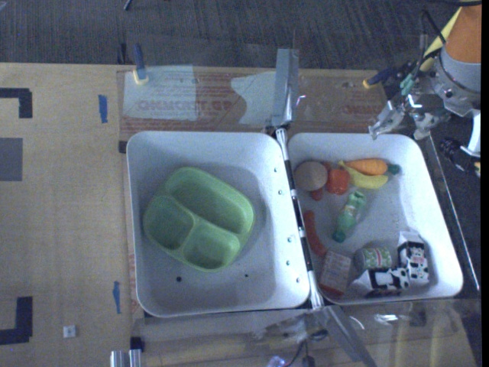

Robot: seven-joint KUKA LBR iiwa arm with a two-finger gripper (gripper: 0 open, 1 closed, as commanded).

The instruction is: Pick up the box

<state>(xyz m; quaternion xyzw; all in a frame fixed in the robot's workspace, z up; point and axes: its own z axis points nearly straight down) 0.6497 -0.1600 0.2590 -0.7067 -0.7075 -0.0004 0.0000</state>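
1. Claw (pixel 391 121) hangs above the far rim of the right bin (pixel 447 228); its fingers look spread and hold nothing.
2. Left bin (pixel 145 159) holds a green divided plate (pixel 199 218).
3. Right bin holds toy food, a green bottle (pixel 348 215) and, at its near right corner, the black-and-white box (pixel 403 266).
4. Nothing is done yet: reach, grip and lift all remain.

Small box (pixel 335 270), pinkish-red carton, lying flat and slightly tilted in right bin (pixel 437 205) near front edge, touching a grey-green can (pixel 374 257).
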